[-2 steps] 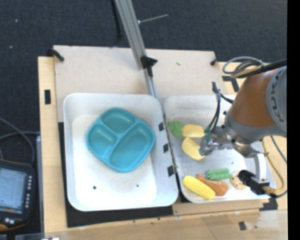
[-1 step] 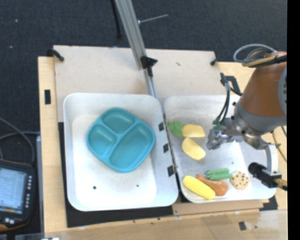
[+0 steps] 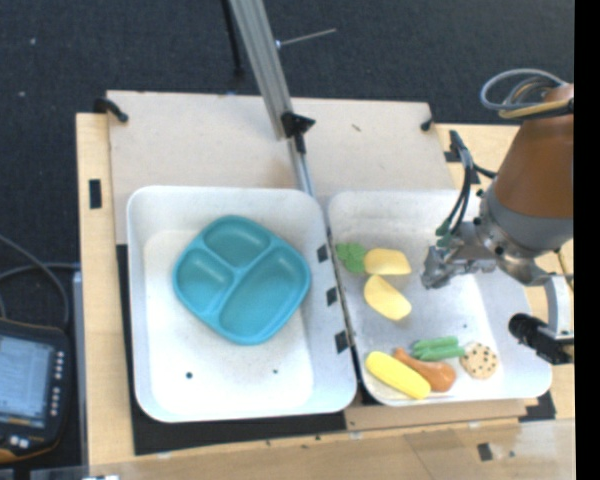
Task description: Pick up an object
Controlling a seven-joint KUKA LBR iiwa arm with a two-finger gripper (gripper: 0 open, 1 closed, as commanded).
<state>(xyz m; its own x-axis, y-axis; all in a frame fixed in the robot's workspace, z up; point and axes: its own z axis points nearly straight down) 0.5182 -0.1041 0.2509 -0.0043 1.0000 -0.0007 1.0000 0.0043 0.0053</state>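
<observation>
Partly blurred pincer (image 3: 432, 273) (beside yellow pieces (image 3: 387, 280))

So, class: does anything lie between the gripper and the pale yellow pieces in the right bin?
Nothing visible does. The gripper hangs just right of the two pale yellow pieces, with bare bin floor between them.

left bin (image 3: 160, 388): white, a few dark specks
divided plate (image 3: 242, 279): teal
right bin (image 3: 500, 373): white
two pieces (image 3: 387, 262) at its 12 o'clock: pale yellow
leafy piece (image 3: 351, 257): green
banana (image 3: 397, 375): bright yellow
carrot (image 3: 427, 369): orange
bean pod (image 3: 436, 348): green
cookie (image 3: 479, 360): tan, dark dots
arm (image 3: 536, 183): orange band, grey wrist
</observation>
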